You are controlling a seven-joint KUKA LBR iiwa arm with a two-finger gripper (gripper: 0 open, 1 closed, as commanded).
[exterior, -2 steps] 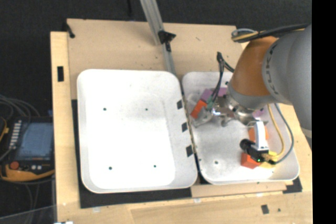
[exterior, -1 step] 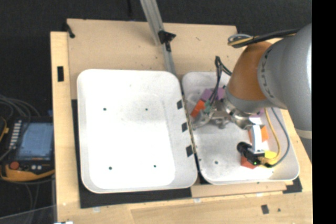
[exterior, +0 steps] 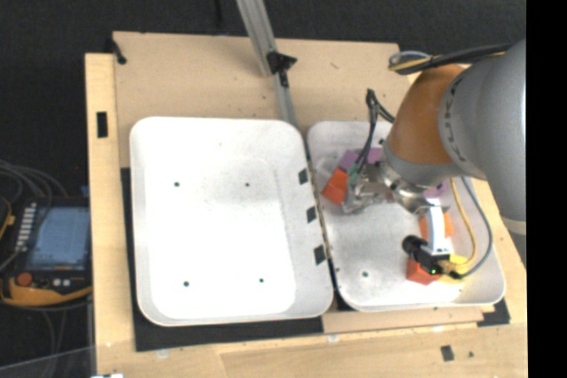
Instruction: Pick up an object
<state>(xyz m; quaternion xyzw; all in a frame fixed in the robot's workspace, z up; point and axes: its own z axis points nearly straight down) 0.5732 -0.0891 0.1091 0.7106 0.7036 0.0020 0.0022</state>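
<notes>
Gripper (exterior: 356,195) sits low over the right bin (exterior: 381,295), close to its left wall. Spread or pressed together: cannot tell from here. Orange block (exterior: 334,186) lies just beside the gripper, at that wall. Purple piece (exterior: 362,160) lies nearer the bin's far wall.

Grey arm (exterior: 483,115) in from rt, orange band (exterior: 416,127) above wrist, jaws pointing down-left, low.
</notes>
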